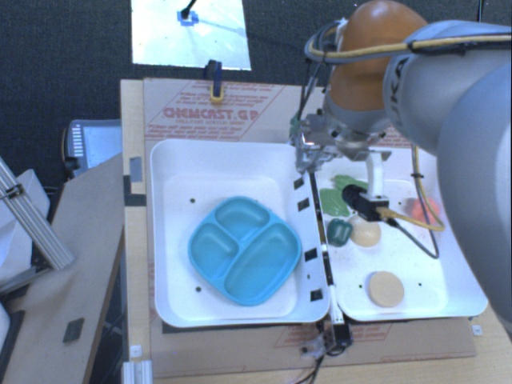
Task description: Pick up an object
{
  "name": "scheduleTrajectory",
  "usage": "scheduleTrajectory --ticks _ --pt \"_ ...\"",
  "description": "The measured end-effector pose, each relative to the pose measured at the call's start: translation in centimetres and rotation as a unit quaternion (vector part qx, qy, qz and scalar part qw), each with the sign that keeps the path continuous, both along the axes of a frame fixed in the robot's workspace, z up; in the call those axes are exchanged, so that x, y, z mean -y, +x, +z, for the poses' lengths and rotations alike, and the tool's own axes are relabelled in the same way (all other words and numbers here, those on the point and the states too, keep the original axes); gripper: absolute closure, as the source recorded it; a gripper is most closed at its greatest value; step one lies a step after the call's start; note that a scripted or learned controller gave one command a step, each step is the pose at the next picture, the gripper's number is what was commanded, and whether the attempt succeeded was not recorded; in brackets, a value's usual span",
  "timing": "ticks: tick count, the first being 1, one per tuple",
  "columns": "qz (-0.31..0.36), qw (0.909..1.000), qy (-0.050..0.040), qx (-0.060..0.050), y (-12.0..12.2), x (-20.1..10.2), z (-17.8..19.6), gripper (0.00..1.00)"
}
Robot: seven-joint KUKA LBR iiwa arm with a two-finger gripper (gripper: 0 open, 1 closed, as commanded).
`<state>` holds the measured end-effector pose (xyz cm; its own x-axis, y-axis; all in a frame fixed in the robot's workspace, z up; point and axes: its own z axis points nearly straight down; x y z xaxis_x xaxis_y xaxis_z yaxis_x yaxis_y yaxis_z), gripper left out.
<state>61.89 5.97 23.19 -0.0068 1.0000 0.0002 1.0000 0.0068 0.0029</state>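
Observation:
My gripper hangs over the far left part of the right bin, open, one finger near the divider and the other further right. Nothing is between its fingers. Just below it lies a flat green leafy piece, partly covered by a black part of the gripper. In front of that sit a small dark green object and a pale yellow ball, touching each other. A tan round disc lies nearer the front. A pink-orange object sits at the right, partly hidden by the arm.
The left bin holds a blue compartment plate. The divider between the bins runs just left of the gripper. A yellow cable loops over the right bin. The big grey arm covers the right bin's far right side.

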Motion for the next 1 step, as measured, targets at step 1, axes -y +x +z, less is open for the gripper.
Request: scheduleTrajectory --ticks 1 --pt "0.0 1.0 0.0008 0.0 1.52 -4.87 0.84 1.0"
